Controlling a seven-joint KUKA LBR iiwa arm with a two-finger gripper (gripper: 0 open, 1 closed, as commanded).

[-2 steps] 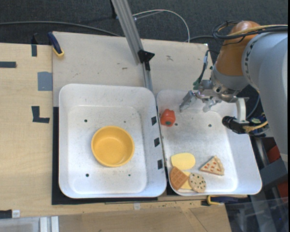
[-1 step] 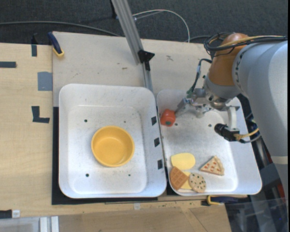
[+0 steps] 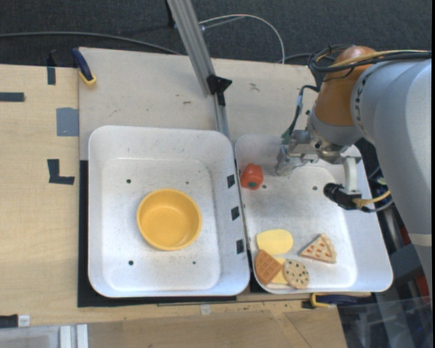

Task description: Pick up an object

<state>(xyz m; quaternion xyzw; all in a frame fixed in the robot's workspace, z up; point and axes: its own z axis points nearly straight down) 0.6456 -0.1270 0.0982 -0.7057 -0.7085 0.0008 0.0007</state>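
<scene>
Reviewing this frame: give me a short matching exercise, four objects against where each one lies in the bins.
Things:
1. yellow bowl
2. red tomato
3. pizza slice
4. chocolate-chip cookie

Places:
A. right bin, upper left, near the gripper
B. middle of the left bin
C. right bin, at its near edge, beside the waffle
D. right bin, lower right

Pairs: 1-B, 2-A, 3-D, 4-C
</scene>
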